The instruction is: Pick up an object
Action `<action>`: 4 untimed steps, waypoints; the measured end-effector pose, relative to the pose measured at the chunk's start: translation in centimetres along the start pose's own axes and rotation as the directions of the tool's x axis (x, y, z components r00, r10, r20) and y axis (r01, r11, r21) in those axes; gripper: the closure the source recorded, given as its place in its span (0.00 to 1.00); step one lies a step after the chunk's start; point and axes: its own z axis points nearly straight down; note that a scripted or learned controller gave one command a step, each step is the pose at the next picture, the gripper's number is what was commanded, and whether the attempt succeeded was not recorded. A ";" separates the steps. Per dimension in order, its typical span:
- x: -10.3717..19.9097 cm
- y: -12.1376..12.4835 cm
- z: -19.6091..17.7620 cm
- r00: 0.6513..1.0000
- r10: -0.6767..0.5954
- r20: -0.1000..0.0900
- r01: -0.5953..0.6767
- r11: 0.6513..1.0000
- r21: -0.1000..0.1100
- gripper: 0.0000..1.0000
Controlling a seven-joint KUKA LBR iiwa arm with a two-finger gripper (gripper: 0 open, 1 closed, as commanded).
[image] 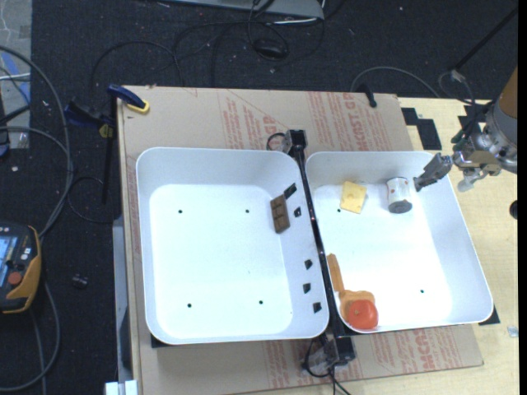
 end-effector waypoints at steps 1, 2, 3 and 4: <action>1.0 -1.1 -5.0 1.000 0.000 0.001 0.000 1.000 -0.003 0.00; 0.5 -1.6 -7.7 1.000 0.001 0.000 -0.001 1.000 -0.001 0.00; 0.0 -0.4 -9.2 1.000 0.001 0.000 -0.001 1.000 0.000 0.00; 0.0 6.0 -9.6 1.000 -0.001 0.000 0.001 1.000 0.001 0.00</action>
